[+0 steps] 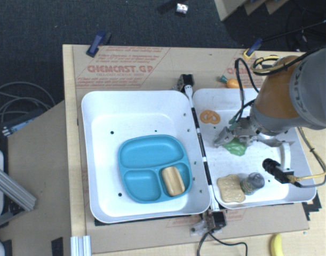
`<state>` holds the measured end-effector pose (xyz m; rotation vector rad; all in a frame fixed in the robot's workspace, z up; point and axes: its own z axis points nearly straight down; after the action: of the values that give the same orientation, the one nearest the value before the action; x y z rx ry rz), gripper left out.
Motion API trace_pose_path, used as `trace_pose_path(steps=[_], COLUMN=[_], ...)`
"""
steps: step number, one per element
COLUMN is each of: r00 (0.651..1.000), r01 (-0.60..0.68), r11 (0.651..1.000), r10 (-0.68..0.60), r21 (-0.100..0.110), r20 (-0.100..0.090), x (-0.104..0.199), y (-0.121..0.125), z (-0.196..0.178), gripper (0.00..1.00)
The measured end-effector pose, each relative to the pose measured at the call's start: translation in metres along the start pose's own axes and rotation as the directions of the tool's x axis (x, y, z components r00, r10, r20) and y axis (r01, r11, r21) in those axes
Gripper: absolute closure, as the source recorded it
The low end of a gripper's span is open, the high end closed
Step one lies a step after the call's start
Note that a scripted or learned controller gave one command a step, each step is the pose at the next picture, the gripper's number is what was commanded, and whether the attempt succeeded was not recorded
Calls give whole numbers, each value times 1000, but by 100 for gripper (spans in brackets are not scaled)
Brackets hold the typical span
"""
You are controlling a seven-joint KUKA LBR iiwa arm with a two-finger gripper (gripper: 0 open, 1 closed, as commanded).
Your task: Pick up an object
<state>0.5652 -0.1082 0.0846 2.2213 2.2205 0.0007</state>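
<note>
Your arm (288, 97) is low over the right bin (296, 193), gripper (233, 136) at a green object (236, 148).

You cannot tell here whether the gripper is released or clenched. The green object lies just beneath it, mid-bin. Nearby you have a pretzel (209, 117) toward the back, and a tan sponge-like piece (230, 189) beside a small grey jar (253, 182) at the front. In the left bin (98, 116), a blue divided plate (152, 164) carries a tan roll (173, 180) in its front right compartment.
</note>
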Motion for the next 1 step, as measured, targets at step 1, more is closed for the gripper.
trace_pose_path(steps=[1], r00=[1000], r01=[0], r11=[1000], r10=[0], r21=[-1], r20=[1], x=[-25], y=[9], z=[0], gripper=[0])
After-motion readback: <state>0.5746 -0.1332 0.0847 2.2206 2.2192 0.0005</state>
